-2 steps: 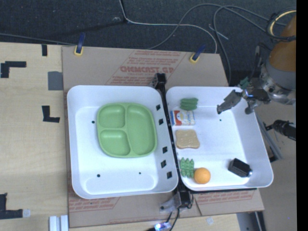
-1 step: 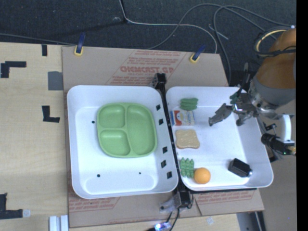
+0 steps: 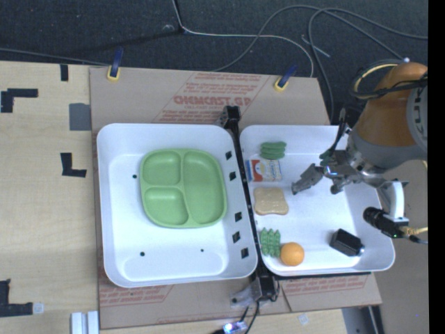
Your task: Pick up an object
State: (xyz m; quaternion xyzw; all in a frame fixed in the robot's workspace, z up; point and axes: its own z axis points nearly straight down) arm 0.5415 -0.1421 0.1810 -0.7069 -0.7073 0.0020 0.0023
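Reaching in from the right, grey arm [image 3: 389, 141] bent over the right bin [image 3: 316, 263]. Jaws parted, holding nothing, poised mid-bin [image 3: 321, 179] above bare white floor. Near the bin's left wall: toast slice [image 3: 270, 202], small carton [image 3: 266, 170], orange [image 3: 292, 254]. Left bin [image 3: 118, 256] carrying a green divided plate [image 3: 184, 188].

Below me, a green divided plate [image 3: 183, 188] lies in the left bin [image 3: 115, 256]; brown cardboard [image 3: 208, 96] under both bins, clamped by two yellow clips [image 3: 114, 71].
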